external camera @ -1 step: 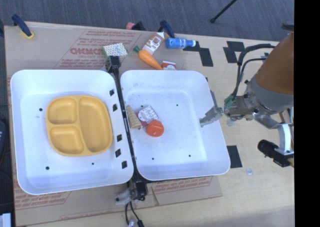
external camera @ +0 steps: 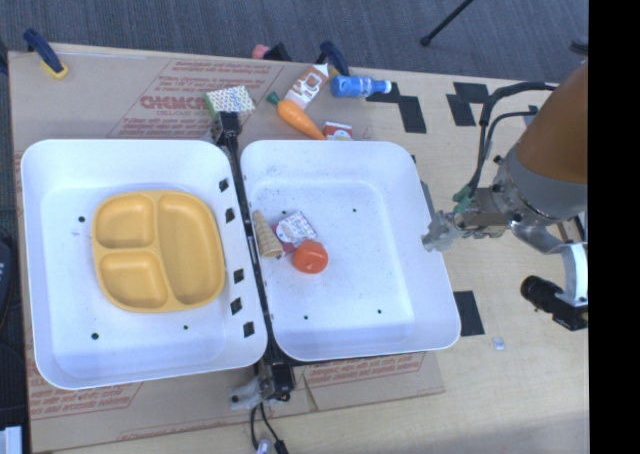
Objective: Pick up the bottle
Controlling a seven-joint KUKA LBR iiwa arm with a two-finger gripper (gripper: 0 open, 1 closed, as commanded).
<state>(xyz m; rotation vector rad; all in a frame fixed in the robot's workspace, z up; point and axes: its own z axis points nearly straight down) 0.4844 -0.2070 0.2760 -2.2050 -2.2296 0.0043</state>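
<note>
A small blue bottle (external camera: 356, 87) lies on its side on the bench behind the right bin (external camera: 425, 292), outside it. To its left lies a white bottle with an orange label (external camera: 306, 86). My gripper (external camera: 440, 234) hangs just past the right bin's right rim, about halfway along it and far from both bottles. Nothing shows in its grasp.
The right bin holds a cone-shaped toy (external camera: 266, 234), a small packet (external camera: 293, 227) and a red-orange ball (external camera: 310, 257). In the left bin (external camera: 40, 242) sits a yellow divided plate (external camera: 157, 249). A carrot (external camera: 298, 119), a small red box (external camera: 338, 129) and a patterned block (external camera: 229, 100) lie near the bottles.
</note>
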